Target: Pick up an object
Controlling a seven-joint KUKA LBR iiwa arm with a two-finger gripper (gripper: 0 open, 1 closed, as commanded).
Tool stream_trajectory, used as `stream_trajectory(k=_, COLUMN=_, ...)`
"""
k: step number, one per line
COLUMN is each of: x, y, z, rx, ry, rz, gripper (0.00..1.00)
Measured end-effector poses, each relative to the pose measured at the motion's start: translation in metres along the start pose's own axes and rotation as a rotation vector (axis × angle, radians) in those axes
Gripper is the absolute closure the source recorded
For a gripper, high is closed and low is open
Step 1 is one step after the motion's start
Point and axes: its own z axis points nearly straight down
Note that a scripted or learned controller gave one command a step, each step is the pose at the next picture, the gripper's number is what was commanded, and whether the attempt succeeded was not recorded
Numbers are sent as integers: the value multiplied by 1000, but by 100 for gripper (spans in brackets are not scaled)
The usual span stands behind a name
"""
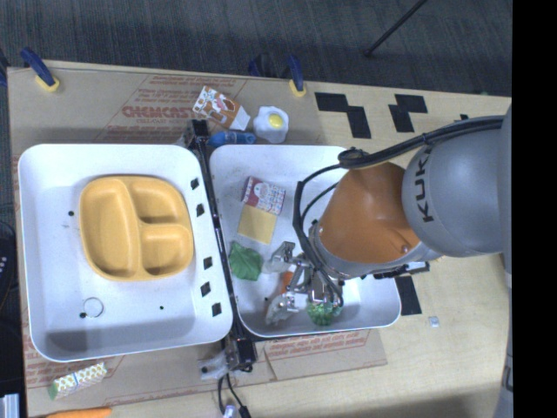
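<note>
End effector (296, 293): low in right bin (365, 316); grip state cannot be told.
Green object (324, 313): just beside it.
Progress: nothing visibly lifted.

The arm's grey housing (457, 190), up and right of the gripper (296, 290), bears "KUKA" in dark letters. The cardboard sheet (165, 103) far up-left carries red print, too blurred to read surely.

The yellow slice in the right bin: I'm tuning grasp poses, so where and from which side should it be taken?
The yellow slice lies flat on the floor of the right bin, so its face gives no hold. Probably best to come straight down and pinch across its narrower width, near the lower end. The red-and-white packet touches or overlaps its top edge, and the green piece lies just below.
</note>
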Motion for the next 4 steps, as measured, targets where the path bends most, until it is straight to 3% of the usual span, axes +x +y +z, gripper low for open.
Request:
stream_trajectory(k=1, x=-7, y=21, z=0, rx=0, ry=-1, rz=-324, gripper=0)
stream_trajectory(k=2, x=-7, y=22, z=0, rx=0, ry=-2, rz=-505, gripper=0)
stream_trajectory(k=3, x=-16, y=15, z=0, rx=0, ry=-1, rz=-877, gripper=0)
stream_trajectory(k=4, x=-6, y=16, z=0, rx=-1, ry=3, rz=-1030, gripper=0)
